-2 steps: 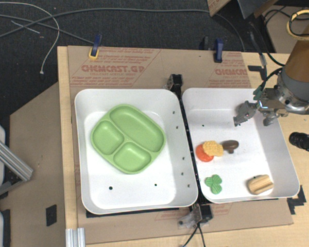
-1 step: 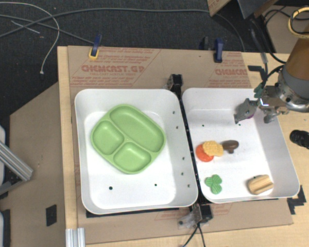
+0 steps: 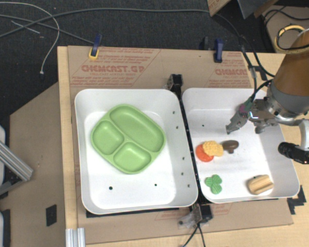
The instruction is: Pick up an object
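Step in hand, as judged: approach for a pick. The gripper (image 3: 245,118) hangs over the upper part of the right bin (image 3: 216,99), near its rear wall, with nothing between its fingers. The jaws stand apart, one dark finger (image 3: 234,124) reaching out to the view's left, the other on the right side of the wrist. No object lies directly beneath it.

Nearest candidates: the brown mushroom-like piece (image 3: 230,146) and the yellow-and-orange toy food (image 3: 209,150), touching or nearly touching each other, just below and left of the gripper. To do the step well, it would seem wise to centre the jaws over one item only, with the fingers straddling it across its narrow side, and to descend straight. The brown piece, being small and pressed close to its neighbour, risks a double grab or a nudge. The tan bread-like roll (image 3: 260,184), lying alone near the bin's front right corner, looks the cleaner target, with free space on all sides.

Count:
- White bins: two, side by side.
- Left bin (image 3: 87,187): one green divided plate (image 3: 127,138), three compartments, nothing seen in them.
- Right bin: four small items, namely one yellow-and-orange toy food, one brown piece, one green leafy toy (image 3: 213,183), one tan roll.
- Blue clamps (image 3: 95,47) at the board's rear edge: two.
- Arm: one, entering from the right.
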### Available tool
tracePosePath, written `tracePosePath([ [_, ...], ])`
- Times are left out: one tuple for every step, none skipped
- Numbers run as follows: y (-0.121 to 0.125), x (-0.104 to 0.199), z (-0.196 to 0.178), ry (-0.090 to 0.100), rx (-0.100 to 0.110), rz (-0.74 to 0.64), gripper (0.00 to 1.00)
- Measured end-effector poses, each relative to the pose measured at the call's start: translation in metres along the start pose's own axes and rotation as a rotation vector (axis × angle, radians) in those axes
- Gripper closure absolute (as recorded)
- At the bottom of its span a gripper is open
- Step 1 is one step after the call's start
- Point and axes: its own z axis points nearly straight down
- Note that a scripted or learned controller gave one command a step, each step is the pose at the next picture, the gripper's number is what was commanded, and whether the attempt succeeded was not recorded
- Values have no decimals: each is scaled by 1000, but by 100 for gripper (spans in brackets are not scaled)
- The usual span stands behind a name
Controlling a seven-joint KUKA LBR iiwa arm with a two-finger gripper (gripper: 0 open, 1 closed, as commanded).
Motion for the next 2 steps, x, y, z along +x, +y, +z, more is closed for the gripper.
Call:
tracePosePath([
  [-4, 10, 52, 1, 2, 0, 0],
  [8, 10, 97, -1, -10, 0, 0],
])
